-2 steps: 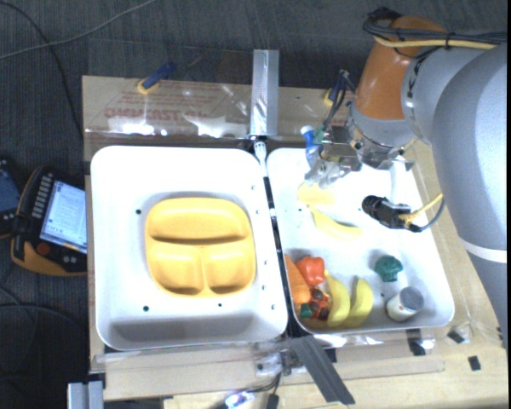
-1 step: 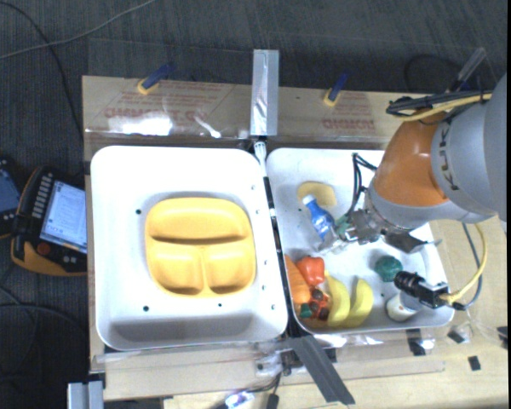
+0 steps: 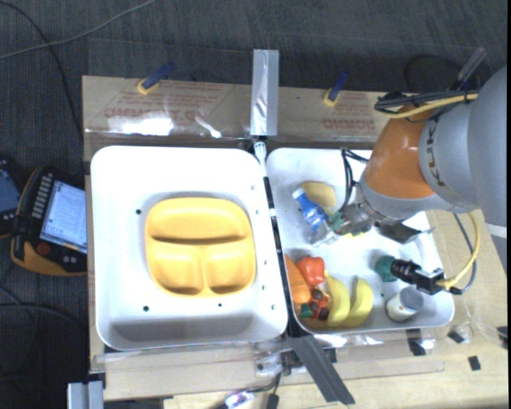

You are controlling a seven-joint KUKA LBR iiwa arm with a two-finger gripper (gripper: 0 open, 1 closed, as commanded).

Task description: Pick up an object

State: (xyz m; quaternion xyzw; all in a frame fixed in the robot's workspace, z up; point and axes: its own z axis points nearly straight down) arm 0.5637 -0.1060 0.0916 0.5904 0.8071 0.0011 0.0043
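The biggest risk lay in the crowding: the shallow white right-hand bin (image 3: 434, 313) held its toys packed close, so a descending gripper (image 3: 351, 220) could have nudged neighbours or closed on nothing. The grey arm with its orange band (image 3: 409, 156) reached in from the right, wrist angled down over the bin's upper middle (whether its claw was spread or closed, I cannot tell). Just beside it lay a clear blue-capped bottle (image 3: 311, 216); a yellow banana (image 3: 358, 301) sat nearer the front.
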